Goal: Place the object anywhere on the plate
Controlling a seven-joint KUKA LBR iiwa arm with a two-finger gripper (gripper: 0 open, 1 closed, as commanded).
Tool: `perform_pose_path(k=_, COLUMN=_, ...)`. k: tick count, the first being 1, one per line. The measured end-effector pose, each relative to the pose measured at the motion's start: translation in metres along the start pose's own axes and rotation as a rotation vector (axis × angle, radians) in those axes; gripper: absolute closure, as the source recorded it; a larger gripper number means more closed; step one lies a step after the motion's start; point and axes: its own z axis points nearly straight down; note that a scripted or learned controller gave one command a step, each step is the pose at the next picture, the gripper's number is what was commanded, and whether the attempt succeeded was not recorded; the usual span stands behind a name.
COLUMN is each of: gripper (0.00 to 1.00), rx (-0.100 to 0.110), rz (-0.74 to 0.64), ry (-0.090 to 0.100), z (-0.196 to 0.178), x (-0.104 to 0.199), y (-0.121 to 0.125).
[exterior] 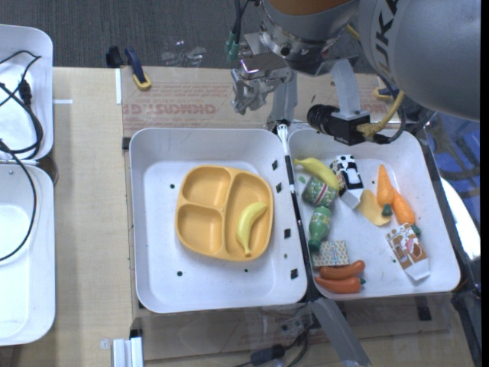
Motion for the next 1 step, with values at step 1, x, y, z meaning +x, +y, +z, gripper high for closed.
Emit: perform_pose_path(k=1, gripper=1.00, rx=0.002, rz=0.020, ry=0.000, z=-0.0299, x=-0.0086, y=-0.1021)
